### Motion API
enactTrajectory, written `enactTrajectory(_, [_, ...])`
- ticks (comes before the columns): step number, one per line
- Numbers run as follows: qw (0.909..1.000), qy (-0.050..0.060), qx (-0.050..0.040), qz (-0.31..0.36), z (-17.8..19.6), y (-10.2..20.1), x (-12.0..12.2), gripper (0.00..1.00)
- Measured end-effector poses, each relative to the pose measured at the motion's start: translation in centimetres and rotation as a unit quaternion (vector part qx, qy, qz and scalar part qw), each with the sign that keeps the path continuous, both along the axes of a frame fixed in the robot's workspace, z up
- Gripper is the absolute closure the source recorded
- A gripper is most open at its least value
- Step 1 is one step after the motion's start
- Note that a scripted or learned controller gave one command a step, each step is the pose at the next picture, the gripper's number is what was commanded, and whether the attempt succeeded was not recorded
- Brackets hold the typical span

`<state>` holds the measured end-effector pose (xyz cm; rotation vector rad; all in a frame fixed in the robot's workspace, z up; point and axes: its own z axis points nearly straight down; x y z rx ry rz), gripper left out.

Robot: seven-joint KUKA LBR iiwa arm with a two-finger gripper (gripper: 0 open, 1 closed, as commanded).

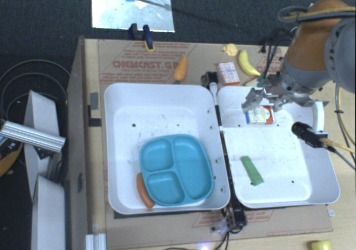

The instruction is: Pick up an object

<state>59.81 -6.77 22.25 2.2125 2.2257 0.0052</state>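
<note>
A small red-and-white printed packet (260,115) lay near the right white bin's (278,193) back edge. The two-finger gripper (261,99) hung over it, fingers apart, not gripping. Flat and thin, it might slip when they closed.

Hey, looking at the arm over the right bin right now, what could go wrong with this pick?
1. The hand sits right above a small red and white packet near the right bin's back wall. A flat packet may slip out or never get gripped.
2. The wall is close, so the hand could bump it.
3. The green stick lies apart, nearer the front, so this try likely misses it altogether.
</note>
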Motion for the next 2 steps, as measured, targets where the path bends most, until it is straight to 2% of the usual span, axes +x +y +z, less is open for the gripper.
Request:
enactTrajectory(1, [1.0000, 0.001, -0.0002, -0.003, 2.05, -1.54, -0.49, 1.00])
enactTrajectory(2, [1.0000, 0.001, -0.0003, -0.001, 1.81, -0.97, -0.12, 1.00])
